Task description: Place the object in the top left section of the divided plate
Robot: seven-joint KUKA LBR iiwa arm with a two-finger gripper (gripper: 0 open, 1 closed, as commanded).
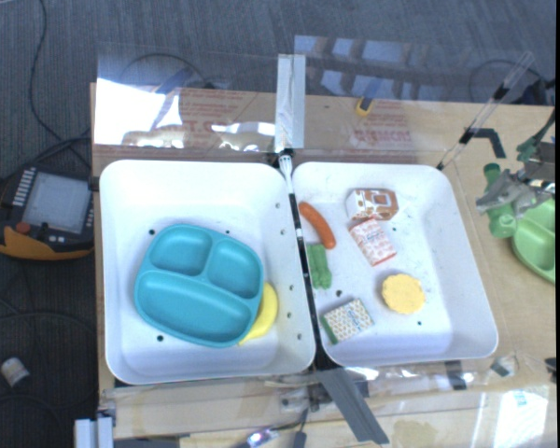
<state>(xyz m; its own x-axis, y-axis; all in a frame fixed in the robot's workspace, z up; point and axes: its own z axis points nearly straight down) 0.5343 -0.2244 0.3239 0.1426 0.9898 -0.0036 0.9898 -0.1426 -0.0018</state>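
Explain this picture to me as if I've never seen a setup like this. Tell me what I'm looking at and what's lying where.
This is one camera fixed above a workbench, looking down at a slant. Two shallow white bins sit side by side. The left bin holds a blue divided plate with three sections, and a yellow thing peeks out from under the plate's right edge. The right bin holds small toy foods: an orange sausage, a green piece, two snack packets, a yellow disc and a checked packet. A robot arm normally reaches in from the right; nothing is being held here.
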